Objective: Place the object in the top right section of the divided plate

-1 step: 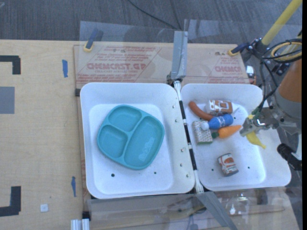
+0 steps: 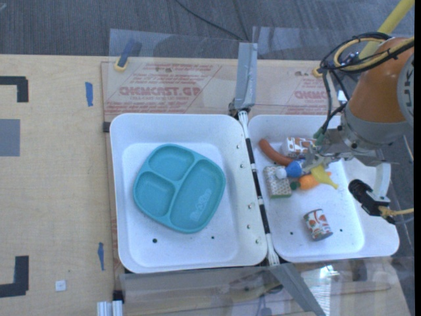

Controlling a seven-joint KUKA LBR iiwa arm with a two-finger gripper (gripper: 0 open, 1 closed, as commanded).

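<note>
A teal divided plate (image 2: 179, 187) with three sections lies in the left white bin (image 2: 131, 242). The right bin (image 2: 381, 239) holds a cluster of small items: a red-orange sausage shape (image 2: 273, 151), a small white and red packet (image 2: 299, 144), a speckled greenish block (image 2: 277, 182), a blue ball (image 2: 293, 170), an orange ball (image 2: 307, 183) and a yellow piece (image 2: 325, 176). A small red and white can (image 2: 318, 224) lies apart, nearer the front. My gripper (image 2: 316, 157) reaches down over the cluster, beside the blue ball and the packet.
The grey arm with its orange band (image 2: 381, 91) hangs over the right bin's far right side, with black and yellow cables. A grey taped divider (image 2: 246, 78) stands behind the bins. Cardboard backing lies under both bins.
</note>
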